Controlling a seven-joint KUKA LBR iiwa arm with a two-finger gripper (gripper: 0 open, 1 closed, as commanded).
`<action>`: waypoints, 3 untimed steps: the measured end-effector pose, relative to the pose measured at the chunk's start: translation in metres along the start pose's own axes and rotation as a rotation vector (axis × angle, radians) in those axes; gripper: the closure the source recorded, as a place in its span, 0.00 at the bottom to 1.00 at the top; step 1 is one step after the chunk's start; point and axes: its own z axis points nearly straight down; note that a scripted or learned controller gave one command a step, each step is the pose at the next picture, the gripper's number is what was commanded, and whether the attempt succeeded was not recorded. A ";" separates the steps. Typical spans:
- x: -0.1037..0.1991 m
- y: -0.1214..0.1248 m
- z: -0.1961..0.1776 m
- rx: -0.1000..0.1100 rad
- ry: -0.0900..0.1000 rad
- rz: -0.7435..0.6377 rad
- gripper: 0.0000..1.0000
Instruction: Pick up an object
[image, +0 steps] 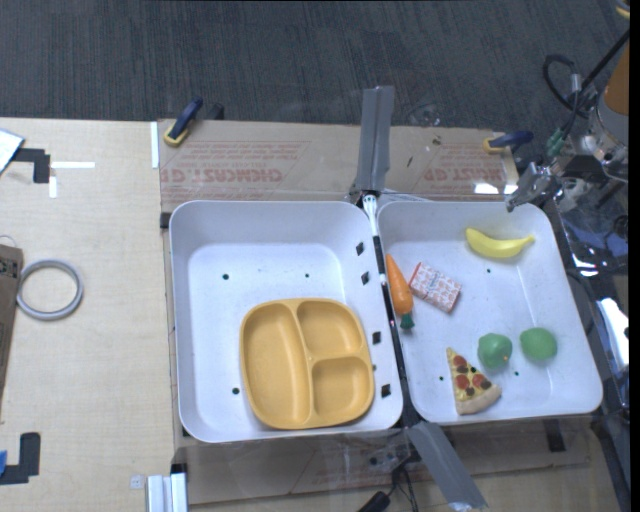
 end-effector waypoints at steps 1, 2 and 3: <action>0.078 -0.030 0.024 0.000 0.000 -0.158 0.00; -0.004 -0.001 0.150 -0.004 -0.001 -0.148 0.00; -0.004 -0.001 0.141 -0.003 -0.002 -0.149 1.00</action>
